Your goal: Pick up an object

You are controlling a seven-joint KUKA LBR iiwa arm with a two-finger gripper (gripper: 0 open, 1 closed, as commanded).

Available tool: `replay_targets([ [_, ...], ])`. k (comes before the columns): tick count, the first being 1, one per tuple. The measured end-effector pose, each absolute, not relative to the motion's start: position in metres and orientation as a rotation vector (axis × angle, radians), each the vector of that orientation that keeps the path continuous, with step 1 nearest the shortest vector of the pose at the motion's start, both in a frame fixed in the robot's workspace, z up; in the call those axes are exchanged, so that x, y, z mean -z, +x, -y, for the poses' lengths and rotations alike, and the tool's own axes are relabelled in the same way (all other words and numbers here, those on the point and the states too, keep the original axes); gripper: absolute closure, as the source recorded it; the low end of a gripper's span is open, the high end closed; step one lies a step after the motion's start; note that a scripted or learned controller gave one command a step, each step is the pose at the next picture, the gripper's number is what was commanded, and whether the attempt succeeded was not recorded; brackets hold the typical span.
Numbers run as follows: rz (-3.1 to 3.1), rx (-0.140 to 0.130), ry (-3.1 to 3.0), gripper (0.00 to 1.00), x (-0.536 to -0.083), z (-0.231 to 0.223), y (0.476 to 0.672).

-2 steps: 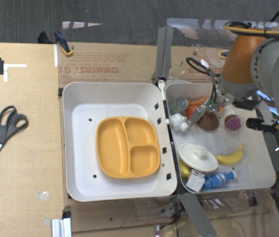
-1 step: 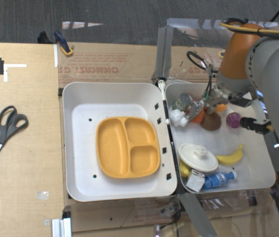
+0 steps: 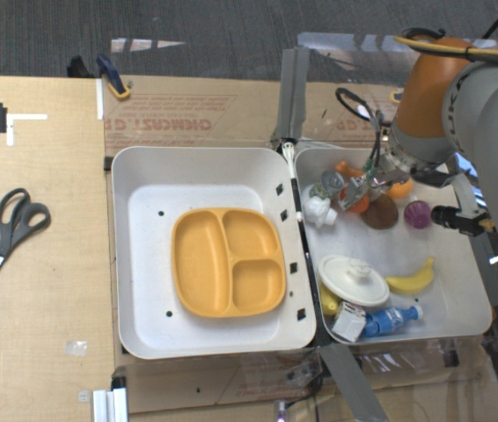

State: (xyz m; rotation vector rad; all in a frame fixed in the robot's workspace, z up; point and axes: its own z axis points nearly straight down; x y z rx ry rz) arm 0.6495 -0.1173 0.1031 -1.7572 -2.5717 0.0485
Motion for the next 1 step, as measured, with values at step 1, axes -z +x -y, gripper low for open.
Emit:
replay_targets([
  [1, 2.59, -0.001, -1.784, 1.0, -0.1927, 0.0668, 0.6595],
])
